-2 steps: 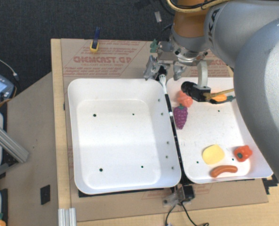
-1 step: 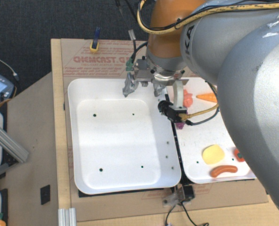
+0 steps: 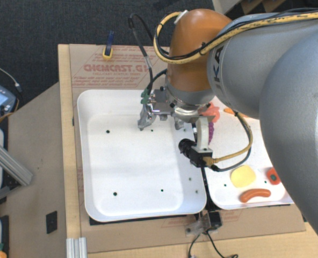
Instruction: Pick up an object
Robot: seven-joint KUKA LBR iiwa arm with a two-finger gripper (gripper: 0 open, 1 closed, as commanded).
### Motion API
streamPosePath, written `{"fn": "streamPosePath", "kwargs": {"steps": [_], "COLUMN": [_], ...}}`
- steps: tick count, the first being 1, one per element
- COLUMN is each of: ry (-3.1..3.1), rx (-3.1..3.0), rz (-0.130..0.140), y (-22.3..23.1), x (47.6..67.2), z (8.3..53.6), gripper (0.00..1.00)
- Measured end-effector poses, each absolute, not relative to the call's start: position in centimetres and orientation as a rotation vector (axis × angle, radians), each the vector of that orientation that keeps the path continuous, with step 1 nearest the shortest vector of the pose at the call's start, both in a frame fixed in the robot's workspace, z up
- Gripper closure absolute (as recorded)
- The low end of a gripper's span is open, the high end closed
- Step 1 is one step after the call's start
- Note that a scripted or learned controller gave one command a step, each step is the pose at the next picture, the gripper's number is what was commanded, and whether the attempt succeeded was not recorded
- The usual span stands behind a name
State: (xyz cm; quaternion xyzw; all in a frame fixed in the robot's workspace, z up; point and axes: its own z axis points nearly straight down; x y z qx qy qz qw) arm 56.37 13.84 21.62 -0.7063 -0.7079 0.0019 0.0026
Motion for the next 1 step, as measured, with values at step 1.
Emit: {"fn": "streamPosePath", "kwargs": {"steps": [1], "ry": [-2.224], "rx": [-2.221], "rz": [-0.002], "y": [14.09], "x": [60.11], "z": [19.98], "gripper": [0.0]}}
